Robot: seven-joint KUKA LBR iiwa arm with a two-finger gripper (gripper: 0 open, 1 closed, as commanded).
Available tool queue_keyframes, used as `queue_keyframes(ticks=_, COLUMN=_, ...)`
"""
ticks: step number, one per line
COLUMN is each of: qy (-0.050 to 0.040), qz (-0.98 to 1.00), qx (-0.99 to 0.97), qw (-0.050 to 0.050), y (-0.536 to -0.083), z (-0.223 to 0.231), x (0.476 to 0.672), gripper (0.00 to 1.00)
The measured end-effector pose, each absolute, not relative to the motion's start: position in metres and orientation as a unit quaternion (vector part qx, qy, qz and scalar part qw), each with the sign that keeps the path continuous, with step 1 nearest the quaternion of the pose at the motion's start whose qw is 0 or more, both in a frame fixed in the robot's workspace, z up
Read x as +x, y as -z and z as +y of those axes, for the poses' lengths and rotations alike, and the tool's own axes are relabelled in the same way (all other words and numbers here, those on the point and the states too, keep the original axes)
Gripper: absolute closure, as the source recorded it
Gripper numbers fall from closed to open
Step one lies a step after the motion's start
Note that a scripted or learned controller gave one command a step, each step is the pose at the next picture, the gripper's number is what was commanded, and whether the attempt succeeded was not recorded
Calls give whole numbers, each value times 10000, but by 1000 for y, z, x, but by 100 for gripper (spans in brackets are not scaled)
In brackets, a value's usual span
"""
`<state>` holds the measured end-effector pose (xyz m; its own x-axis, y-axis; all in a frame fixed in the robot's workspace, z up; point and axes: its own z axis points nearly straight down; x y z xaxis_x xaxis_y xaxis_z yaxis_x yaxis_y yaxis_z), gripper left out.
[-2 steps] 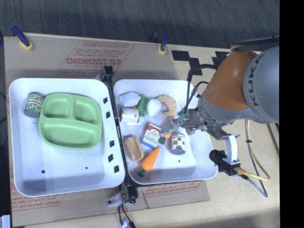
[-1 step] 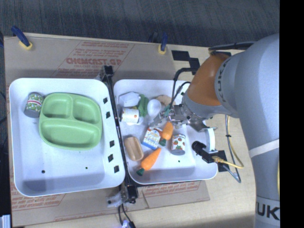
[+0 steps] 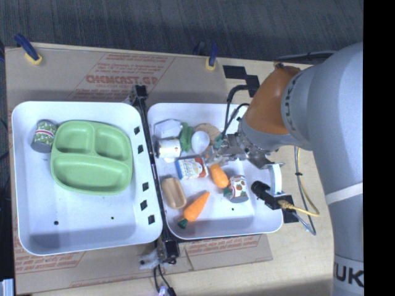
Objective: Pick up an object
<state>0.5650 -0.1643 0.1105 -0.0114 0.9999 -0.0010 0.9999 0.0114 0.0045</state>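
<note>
The right bin [image 3: 262,224] holds several small items. Among them are a white egg-shaped piece [image 3: 199,140], a small carton [image 3: 190,167], an orange piece [image 3: 219,176], a printed can [image 3: 237,189], a carrot [image 3: 194,207] and a tan bun [image 3: 174,193]. My gripper [image 3: 221,152] is low over the middle of this bin, just above the orange piece and right of the egg-shaped piece. The wrist hides the tips and whatever lies right under them.
A white cup [image 3: 166,128], a green item [image 3: 186,132] and a small white can [image 3: 170,148] lie at the right bin's far left. The left bin [image 3: 37,227] holds a green divided plate [image 3: 92,156] and a small can [image 3: 43,134]. A black divider [image 3: 148,165] runs between the bins.
</note>
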Motion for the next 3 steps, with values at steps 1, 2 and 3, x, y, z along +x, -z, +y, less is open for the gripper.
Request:
queue_keyframes(ticks=1, qy=-6, qz=7094, qx=7048, qw=2, y=-224, z=-96, x=508, gripper=100)
queue_keyframes(ticks=2, qy=-8, qz=7108, qx=7033, qw=8, y=-234, z=-96, x=509, gripper=100)
queue_keyframes(ticks=3, qy=-5, qz=7109, qx=7033, qw=9, y=-234, z=-96, x=509, gripper=0)
